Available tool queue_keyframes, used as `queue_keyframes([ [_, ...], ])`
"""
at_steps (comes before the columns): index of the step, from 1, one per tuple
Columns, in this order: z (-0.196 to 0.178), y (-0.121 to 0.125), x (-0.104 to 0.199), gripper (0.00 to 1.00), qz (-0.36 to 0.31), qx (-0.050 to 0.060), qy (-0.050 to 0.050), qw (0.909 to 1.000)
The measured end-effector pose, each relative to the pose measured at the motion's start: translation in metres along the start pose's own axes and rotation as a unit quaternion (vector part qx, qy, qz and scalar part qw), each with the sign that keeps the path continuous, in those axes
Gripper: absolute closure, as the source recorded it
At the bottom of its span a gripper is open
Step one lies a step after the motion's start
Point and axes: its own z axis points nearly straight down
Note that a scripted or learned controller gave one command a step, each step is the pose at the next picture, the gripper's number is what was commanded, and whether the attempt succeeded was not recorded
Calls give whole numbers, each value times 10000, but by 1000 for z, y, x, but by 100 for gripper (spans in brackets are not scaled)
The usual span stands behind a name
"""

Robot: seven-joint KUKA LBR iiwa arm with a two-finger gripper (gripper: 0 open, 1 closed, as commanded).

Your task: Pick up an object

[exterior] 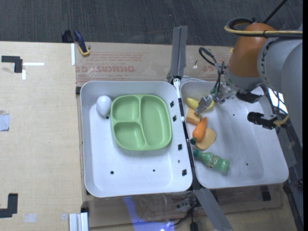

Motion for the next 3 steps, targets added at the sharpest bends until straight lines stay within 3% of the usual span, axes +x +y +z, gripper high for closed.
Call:
queue_keyframes([
  [1, 0, 0, 0, 0, 0, 0, 0, 10000],
  [2, -11, 0, -1, 100, 17, -14, -9, 10000],
  [3, -99, 23, 42, 100, 823, 6, 0, 9966],
])
